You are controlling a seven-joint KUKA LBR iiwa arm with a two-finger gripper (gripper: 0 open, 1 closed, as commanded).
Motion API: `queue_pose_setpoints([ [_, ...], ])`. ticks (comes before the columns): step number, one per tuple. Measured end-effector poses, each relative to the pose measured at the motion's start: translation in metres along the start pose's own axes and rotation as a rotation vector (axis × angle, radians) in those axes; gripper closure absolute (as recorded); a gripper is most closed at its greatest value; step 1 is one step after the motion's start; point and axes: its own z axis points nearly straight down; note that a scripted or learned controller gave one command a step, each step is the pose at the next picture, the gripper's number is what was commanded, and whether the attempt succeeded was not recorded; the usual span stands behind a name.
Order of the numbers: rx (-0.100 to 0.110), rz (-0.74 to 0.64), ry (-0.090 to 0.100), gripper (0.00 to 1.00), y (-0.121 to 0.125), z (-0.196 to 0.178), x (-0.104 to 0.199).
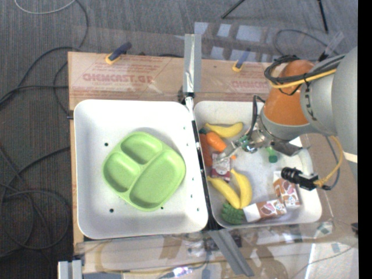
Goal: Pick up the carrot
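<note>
The carrot (213, 141), short and orange, lies in the right bin (314, 214) near its upper left corner, just below a yellow banana (227, 129). My gripper (246, 144) hangs over the middle of that bin, a short way to the right of the carrot and apart from it. The grey arm with its orange band (289, 100) reaches in from the right above it. Nothing orange shows at the gripper's tip.
The right bin also holds two bananas (233, 188), a small packet (221, 167), a green leafy item (232, 215), two brown cartons (279, 202) and a long orange piece (204, 153) by its left wall. A green divided plate (145, 170) sits in the left bin (93, 214).
</note>
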Motion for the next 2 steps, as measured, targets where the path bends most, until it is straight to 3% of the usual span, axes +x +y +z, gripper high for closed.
queue_pose_setpoints([
  [1,0.032,-0.162,0.021,0.00,0.0713,0.0097,-0.0241],
  [2,0.017,-0.167,0.010,1.00,0.0762,0.0004,-0.0231],
])
